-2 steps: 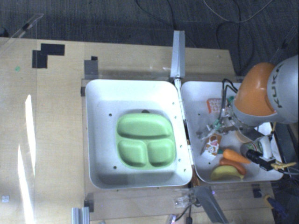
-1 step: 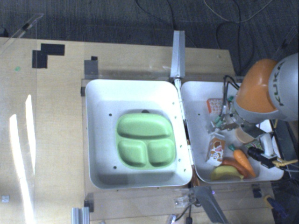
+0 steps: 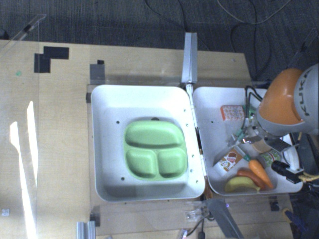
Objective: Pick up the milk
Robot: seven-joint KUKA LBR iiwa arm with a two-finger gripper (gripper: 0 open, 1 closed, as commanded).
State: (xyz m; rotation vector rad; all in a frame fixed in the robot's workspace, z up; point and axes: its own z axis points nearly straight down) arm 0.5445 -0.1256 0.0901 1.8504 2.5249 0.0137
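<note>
A small white carton with a coloured picture, which looks like the milk (image 3: 229, 161), lies tilted in the right bin (image 3: 212, 133) near its front left. My gripper (image 3: 248, 138) hangs low over the right bin's middle, just up and to the right of the carton, under the orange wrist band (image 3: 279, 103). The view shows nothing held in it. The arm's body hides the bin's right part.
An orange-and-white box (image 3: 232, 113) lies at the back of the right bin. A carrot (image 3: 259, 173), a red sausage-like piece (image 3: 246, 174) and a banana (image 3: 241, 184) crowd the front. The left bin (image 3: 104, 148) holds a green sectioned tray (image 3: 155, 149).
</note>
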